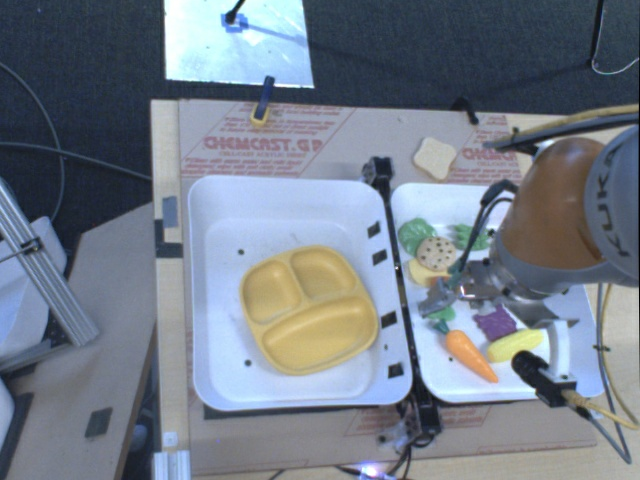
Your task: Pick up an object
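Grey arm with orange band reaches into right shallow white bin (580, 313); my two-finger gripper (447, 296) sits low among toy food. I cannot tell its state. Round speckled cookie (435, 253) just above it, green leafy piece (415, 233) beyond that. Orange plastic carrot (470, 355) just below, purple piece (495, 321) and yellow corn-like piece (515, 344) beside wrist. Yellow three-compartment tray (305, 308) well left, in left white bin (215, 268).

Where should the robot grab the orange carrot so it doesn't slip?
Probably across the carrot's thick upper-left end, coming straight down from above. It lies flat in the right bin, tapering toward its lower-right tip, so the jaws should close across its width, not along it.
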Robot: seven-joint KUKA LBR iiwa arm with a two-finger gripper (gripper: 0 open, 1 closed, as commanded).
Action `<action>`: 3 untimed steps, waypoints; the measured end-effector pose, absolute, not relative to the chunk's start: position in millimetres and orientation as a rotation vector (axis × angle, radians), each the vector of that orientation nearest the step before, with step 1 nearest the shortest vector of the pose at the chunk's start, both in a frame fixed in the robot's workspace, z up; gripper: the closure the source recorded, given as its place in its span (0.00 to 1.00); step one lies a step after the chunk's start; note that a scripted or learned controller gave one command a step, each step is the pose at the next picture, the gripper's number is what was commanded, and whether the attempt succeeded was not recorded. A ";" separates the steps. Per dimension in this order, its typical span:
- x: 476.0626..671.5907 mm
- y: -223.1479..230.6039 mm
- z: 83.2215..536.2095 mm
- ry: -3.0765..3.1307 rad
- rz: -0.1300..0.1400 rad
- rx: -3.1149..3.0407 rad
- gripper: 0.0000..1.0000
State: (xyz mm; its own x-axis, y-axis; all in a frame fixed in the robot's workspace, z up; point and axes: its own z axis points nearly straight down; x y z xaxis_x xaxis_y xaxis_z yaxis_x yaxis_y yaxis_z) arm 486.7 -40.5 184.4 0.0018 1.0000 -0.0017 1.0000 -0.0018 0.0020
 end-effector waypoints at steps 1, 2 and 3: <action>484.2 -97.3 103.1 2.217 -0.009 2.229 0.00; 541.3 -84.4 142.3 2.224 0.008 2.210 0.00; 493.6 -152.0 84.2 2.212 -0.003 2.225 0.00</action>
State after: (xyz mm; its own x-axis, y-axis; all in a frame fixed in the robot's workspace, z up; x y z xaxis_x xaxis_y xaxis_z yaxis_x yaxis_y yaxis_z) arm 493.6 -152.0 84.2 0.0058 1.0000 -0.0042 1.0000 -0.0058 0.0014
